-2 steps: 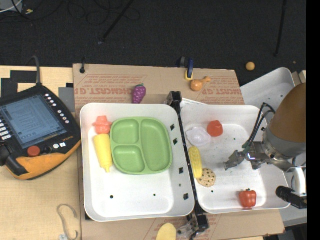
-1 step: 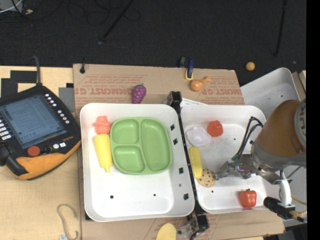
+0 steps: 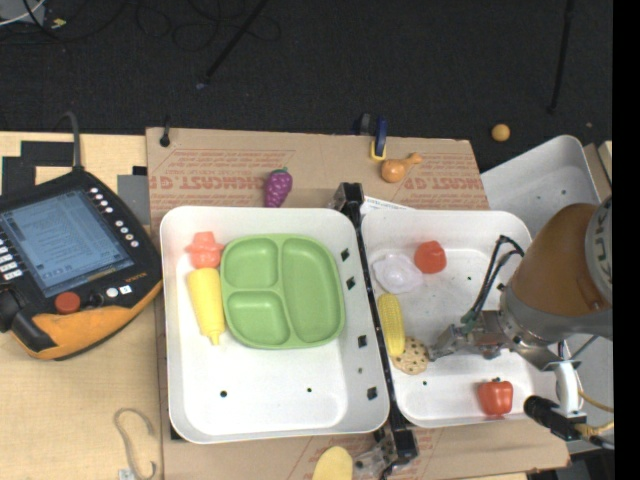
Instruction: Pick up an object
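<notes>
While the grey arm with the orange band reaches in from three o'clock, its gripper (image 3: pixel 447 341) is seen low in the right white bin (image 3: pixel 455 413), just beside the round speckled cookie (image 3: pixel 410 356) and the yellow corn cob (image 3: pixel 391 326) at that bin's nine o'clock edge. Whether anything is held cannot be told; how far it is parted is not resolved, and nothing is seen between its tips. A grasp on one of these two pieces is judged to be intended, since the gripper is aimed at them. A red pepper (image 3: pixel 495 396) lies at five o'clock, a red tomato (image 3: pixel 430 257) at twelve. The left white bin (image 3: pixel 260 413) carries a green divided plastic plate (image 3: pixel 281 291) and a yellow squeeze bottle (image 3: pixel 207 302), well apart.
</notes>
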Available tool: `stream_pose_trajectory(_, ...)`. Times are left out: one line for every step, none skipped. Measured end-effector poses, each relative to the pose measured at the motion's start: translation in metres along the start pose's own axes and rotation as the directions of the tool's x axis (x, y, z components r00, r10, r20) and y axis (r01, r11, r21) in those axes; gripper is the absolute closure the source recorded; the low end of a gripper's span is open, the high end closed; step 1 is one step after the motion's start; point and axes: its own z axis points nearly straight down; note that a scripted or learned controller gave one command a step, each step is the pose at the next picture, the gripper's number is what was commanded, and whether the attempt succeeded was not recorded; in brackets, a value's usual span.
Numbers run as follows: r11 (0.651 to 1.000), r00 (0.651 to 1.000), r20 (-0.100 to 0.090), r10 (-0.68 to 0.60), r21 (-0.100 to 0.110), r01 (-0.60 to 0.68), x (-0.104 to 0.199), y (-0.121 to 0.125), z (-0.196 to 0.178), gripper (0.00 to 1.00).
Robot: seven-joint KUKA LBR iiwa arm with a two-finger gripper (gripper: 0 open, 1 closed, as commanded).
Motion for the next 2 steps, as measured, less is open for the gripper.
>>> stream_pose_trajectory(1.0,1.0,0.0,0.009,-0.002,-0.009,-0.003,0.0,-0.011,1.0)
stream_pose_trajectory(1.0,1.0,0.003,-0.002,-0.006,0.002,-0.007,0.003,-0.073,1.0)
